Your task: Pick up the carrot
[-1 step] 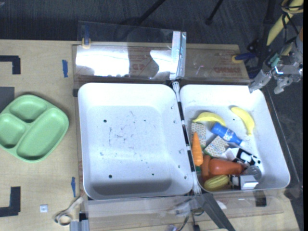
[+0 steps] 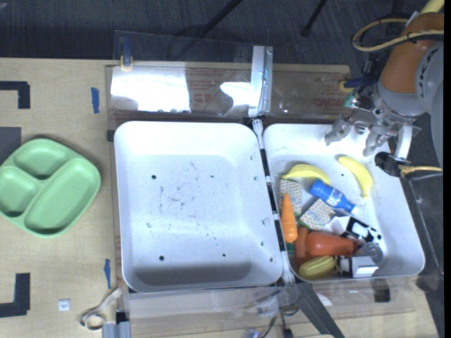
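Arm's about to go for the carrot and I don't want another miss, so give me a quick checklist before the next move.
1. Carrot visible in right bin, along its left wall: ok.
2. Carrot top unobstructed: ok.
3. Room for fingers: not ok, orange pepper and wall crowd it.
4. Gripper above carrot: not ok, it's at the bin's far edge.
5. Gripper open: cannot tell.
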Available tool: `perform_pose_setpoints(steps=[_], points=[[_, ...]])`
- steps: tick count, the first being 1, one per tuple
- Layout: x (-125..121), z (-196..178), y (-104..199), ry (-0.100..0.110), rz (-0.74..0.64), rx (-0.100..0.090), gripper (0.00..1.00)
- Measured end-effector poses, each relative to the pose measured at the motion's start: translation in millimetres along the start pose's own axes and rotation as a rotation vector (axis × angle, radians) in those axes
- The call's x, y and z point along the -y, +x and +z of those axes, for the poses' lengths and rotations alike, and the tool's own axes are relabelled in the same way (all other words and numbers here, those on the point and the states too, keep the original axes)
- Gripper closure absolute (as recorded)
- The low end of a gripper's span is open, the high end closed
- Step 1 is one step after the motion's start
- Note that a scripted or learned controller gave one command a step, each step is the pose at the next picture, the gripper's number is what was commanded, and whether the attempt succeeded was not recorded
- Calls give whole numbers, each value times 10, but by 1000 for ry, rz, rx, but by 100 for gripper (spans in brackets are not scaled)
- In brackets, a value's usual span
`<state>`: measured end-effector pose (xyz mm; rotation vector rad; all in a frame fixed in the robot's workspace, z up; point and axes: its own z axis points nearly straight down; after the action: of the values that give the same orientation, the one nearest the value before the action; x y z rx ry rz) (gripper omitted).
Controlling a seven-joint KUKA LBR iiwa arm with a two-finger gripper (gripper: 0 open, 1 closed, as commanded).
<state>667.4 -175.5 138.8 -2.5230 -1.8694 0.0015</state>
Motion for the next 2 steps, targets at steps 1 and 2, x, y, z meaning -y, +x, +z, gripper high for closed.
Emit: perform_pose_setpoints(steps=[1, 2], points=[[-8, -111, 22, -2, -4, 1, 100], [245, -426, -271, 1, 374, 0, 100]])
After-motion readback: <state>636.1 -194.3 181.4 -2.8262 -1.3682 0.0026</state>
